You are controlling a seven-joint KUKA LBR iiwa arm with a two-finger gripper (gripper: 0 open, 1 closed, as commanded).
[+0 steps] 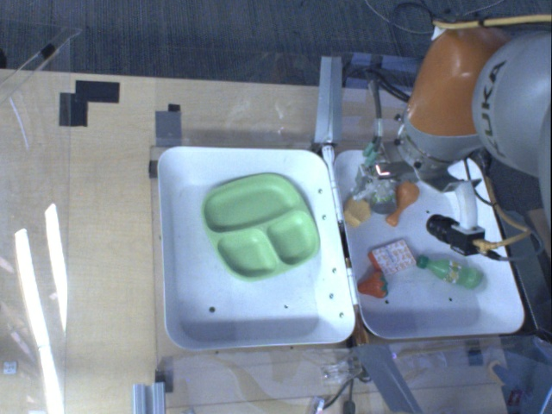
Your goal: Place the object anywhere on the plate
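A green plate [259, 227] with three compartments lies in the left white bin [185, 317]. My gripper [380, 177] hangs low over the back left part of the right bin [500, 313], beneath the orange band of the arm. Just in front of it lie a pale yellow piece [356, 211] and an orange carrot-like piece [402, 200], both close to the gripper. I see nothing held in the gripper.
Further forward in the right bin lie a small patterned red and white box [392, 256], a red piece with a green top [373, 285] and a green bottle [451, 272] on its side. A metal divider [336, 222] separates the two bins.
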